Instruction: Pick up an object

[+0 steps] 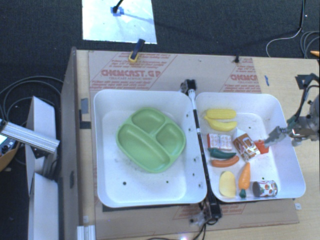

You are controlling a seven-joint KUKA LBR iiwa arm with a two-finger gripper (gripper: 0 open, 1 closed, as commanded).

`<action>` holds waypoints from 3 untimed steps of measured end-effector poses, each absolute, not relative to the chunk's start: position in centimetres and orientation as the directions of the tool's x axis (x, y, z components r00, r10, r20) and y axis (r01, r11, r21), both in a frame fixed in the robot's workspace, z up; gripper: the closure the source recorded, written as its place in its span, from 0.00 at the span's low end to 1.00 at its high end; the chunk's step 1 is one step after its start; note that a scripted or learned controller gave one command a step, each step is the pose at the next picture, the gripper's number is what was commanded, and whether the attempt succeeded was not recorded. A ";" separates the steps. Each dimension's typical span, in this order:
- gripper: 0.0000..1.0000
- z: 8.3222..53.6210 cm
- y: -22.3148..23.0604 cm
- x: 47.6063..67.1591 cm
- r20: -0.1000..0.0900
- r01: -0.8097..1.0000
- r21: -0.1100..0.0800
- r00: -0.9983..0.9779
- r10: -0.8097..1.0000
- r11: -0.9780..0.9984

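The right bin (280, 106) holds several toy foods. Two yellow bananas (221, 119) lie at its back left. In front of them sit a white and red packet (220, 141), a green pepper (222, 153) and an orange-red sausage (224, 161). A brown and white carton (245, 146) lies mid-bin with a small red piece (262, 147) at its right. A pale yellow piece (227, 184), a carrot (244, 176) and a small can (264, 188) lie at the front. My gripper (274, 134) reaches in from the right, just right of the red piece and above the bin floor.
The left bin (107, 134) holds a green divided plate (151, 139). A black and white bar (198, 134) runs along the seam between the bins. Cables (290, 39) trail at the back right. White brackets (35, 139) stand left of the bench.
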State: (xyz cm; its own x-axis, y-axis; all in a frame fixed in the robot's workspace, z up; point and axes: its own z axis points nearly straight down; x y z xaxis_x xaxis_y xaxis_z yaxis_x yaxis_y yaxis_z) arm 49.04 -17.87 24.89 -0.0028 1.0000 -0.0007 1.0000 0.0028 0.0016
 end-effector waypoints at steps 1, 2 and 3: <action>0.00 8.1 -13.5 48.5 0.004 1.000 -0.005 -0.003 1.000 0.003; 1.00 9.7 -13.8 48.7 0.000 1.000 0.002 -0.002 1.000 0.002; 1.00 17.5 -12.3 48.8 -0.001 1.000 0.008 -0.006 1.000 0.006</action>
State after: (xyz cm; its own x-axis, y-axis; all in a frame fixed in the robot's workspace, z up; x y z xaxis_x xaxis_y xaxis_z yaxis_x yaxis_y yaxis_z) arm 48.79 -12.30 17.47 -0.0060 1.0000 -0.0012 1.0000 0.0061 0.0075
